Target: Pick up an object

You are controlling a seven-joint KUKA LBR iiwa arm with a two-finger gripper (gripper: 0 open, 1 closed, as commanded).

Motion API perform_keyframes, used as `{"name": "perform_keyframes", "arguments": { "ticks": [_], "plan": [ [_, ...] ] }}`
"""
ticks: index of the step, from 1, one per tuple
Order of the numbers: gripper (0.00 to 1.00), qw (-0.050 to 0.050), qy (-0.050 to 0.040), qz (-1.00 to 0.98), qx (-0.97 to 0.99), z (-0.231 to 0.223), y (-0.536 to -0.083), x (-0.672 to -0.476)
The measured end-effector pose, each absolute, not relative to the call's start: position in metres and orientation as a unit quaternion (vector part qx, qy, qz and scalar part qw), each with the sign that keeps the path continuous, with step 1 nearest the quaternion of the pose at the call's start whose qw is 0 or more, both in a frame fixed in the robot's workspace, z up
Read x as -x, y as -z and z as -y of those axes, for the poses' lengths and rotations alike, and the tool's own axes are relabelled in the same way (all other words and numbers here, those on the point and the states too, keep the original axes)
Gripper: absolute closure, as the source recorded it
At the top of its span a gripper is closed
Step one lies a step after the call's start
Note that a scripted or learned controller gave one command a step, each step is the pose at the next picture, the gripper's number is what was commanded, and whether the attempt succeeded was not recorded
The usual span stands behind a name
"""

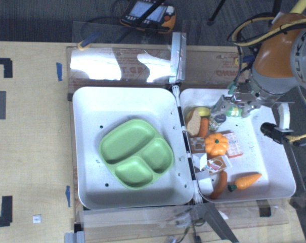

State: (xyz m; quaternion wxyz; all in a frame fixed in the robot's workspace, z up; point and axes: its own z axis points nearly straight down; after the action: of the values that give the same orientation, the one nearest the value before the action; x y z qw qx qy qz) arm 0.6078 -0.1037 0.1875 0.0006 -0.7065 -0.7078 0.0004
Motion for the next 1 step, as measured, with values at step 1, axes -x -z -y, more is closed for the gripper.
{"name": "perform_keyframes", "arguments": {
  "ticks": [1],
  "plan": [
    [0.0, -0.007, 0.0055, 0.665, 0.747, 0.1033, -0.0932, -0.5783]
  ]
}}
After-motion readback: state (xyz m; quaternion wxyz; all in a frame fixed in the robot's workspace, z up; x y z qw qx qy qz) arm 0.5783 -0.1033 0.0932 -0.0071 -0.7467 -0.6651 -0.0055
